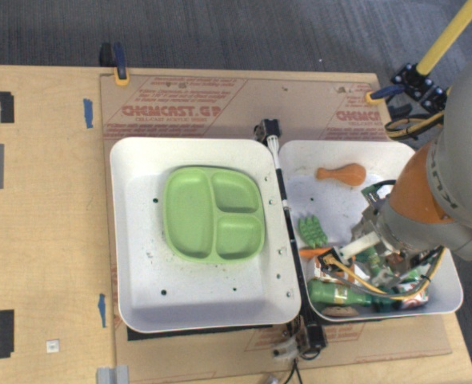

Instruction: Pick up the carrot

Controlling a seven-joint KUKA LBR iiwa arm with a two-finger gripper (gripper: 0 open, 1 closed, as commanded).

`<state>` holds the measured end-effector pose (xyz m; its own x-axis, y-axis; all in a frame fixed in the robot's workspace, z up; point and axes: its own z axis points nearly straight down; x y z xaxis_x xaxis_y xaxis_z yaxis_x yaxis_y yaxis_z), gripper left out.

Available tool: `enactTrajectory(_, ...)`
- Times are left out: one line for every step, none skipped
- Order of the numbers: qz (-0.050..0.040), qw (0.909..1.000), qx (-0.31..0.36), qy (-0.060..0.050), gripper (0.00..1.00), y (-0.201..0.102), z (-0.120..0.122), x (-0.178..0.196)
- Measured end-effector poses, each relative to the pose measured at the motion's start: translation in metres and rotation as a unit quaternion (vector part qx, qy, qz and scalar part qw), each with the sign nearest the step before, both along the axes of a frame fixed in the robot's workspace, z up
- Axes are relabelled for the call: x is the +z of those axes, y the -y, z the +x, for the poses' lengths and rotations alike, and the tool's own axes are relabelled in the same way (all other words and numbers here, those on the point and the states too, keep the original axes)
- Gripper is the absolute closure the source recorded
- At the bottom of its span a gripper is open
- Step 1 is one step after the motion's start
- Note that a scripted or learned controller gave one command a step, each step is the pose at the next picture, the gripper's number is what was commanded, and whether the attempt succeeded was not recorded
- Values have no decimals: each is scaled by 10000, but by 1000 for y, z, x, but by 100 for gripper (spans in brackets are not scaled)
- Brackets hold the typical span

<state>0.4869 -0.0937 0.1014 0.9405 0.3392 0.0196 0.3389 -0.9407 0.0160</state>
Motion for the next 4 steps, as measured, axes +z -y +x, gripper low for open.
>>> enactTrajectory(-7, 9900, 1412, -59, 0, 7, -4, -11)
enactTrajectory(41, 9923, 1227, -130, 0, -113, -8, 83)
enactTrajectory(48, 9994, -311, -127, 0, -53, 37, 83)
enactTrajectory(63, 9982, -580, -144, 0, -123, -5, 83)
